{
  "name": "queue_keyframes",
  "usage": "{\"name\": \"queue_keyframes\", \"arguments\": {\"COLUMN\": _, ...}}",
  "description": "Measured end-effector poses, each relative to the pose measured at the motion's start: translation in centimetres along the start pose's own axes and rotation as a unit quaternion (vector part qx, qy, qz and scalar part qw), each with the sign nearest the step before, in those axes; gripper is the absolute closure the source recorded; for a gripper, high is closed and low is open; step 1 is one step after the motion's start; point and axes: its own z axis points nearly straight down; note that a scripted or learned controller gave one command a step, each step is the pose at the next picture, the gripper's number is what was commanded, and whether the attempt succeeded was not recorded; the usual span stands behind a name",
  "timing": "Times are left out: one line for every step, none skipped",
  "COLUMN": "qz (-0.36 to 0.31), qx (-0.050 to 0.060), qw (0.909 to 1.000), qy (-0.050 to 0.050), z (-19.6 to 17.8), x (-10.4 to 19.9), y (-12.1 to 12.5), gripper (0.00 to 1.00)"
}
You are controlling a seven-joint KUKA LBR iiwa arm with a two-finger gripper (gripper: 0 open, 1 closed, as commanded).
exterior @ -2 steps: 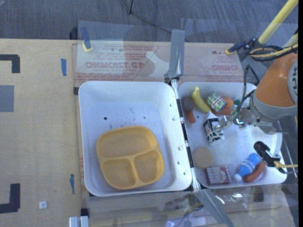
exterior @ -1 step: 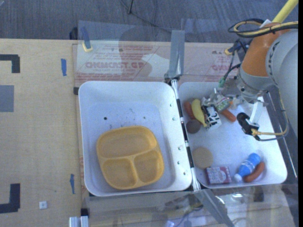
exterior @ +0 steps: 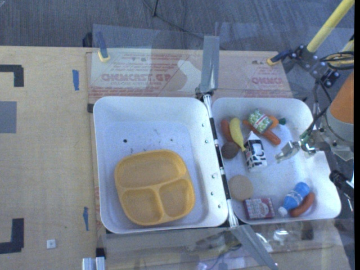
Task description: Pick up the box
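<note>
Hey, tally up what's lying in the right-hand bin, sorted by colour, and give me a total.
Yellow: 1, banana
Red or orange: 3, two sausages, box
Brown: 2, ball, disc
Green: 1, packet
Black-and-white: 1, carton
Blue: 1, bottle
Total: 9

orange arm band (exterior: 344,103), silvery metal gripper (exterior: 288,151)
</note>
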Motion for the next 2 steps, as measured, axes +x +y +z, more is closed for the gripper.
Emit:
{"name": "queue_keyframes", "arguments": {"qz": 0.008, "qx": -0.002, "qw": 1.0000, "qy": -0.002, "z": 5.5, "x": 0.4, "y": 7.8, "gripper": 0.00}}
{"name": "queue_keyframes", "arguments": {"qz": 0.016, "qx": 0.007, "qw": 0.9998, "qy": 0.001, "z": 5.6, "x": 0.0, "y": 12.4, "gripper": 0.00}}
